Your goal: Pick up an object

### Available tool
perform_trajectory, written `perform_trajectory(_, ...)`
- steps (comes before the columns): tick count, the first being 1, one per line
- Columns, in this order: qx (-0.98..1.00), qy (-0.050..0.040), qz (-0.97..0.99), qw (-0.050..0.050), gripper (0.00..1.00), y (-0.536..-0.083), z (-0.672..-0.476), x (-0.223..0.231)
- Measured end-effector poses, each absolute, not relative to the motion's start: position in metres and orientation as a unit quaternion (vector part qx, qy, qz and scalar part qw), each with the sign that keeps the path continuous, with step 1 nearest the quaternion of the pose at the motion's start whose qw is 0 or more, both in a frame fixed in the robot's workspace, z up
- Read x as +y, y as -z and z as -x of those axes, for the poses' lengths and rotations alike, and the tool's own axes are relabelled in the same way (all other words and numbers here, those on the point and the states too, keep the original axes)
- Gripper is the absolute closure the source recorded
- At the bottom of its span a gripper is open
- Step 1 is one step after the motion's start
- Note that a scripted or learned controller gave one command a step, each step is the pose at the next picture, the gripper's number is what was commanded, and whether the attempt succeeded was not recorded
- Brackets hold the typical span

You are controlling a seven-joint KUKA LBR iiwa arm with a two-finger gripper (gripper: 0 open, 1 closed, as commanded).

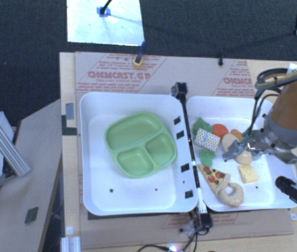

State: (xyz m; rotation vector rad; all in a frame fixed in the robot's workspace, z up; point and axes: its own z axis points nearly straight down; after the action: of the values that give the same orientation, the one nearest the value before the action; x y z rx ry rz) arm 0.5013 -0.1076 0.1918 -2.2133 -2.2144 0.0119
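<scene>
The right bin [264, 199] holds several toy foods. A pizza slice [214, 177] and a tan pretzel-like piece [232, 194] lie near its front. A yellow cheese block [248, 174] sits to their right. A white patterned block [207, 139], green leaves [201, 125], a red tomato [220, 130] and an orange piece [236, 135] lie farther back. My gripper [234, 150] hangs low over the middle of this bin, above a pale round piece [244, 157] and just left of the cheese.
The left bin [93, 193] holds a green sectioned plate [140, 144]. A black divider [186, 140] with clips runs between the bins. The arm's orange band and grey body [293, 114] cover the right bin's far right side. Cardboard [154, 72] lies under both bins.
</scene>
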Motion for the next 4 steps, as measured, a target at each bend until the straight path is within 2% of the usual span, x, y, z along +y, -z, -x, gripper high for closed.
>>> perform_trajectory(1,-0.708,-0.0007,0.706,0.001,0.00,-0.197,-0.504,-0.107)
perform_trajectory(2,-0.708,-0.0020,0.707,0.003,0.00,-0.136,-0.511,-0.108)
perform_trajectory(3,-0.707,0.0006,0.707,0.002,0.00,-0.084,-0.512,-0.108)
perform_trajectory(4,-0.707,0.0006,0.707,0.000,1.00,-0.094,-0.514,-0.109)
